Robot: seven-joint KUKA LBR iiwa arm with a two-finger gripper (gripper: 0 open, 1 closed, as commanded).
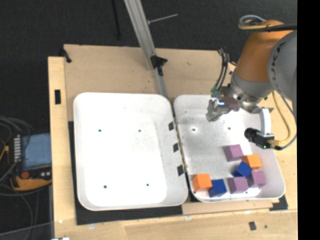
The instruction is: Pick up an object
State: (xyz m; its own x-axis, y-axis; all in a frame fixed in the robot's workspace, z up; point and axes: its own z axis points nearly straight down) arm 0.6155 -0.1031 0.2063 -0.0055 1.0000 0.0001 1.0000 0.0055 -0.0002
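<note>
We have a single camera, fixed high above the surface (125, 64) and looking down at a slant, so the far edge sits toward the top of the picture and the near edge toward the bottom. It stands far enough back to take in both white bins whole: the left bin (85, 149) and the right bin (192, 111) side by side. The arm (260, 54) enters from the right. A slim metal post (142, 29) rises near the far edge, possibly part of the camera's mounting.
</note>
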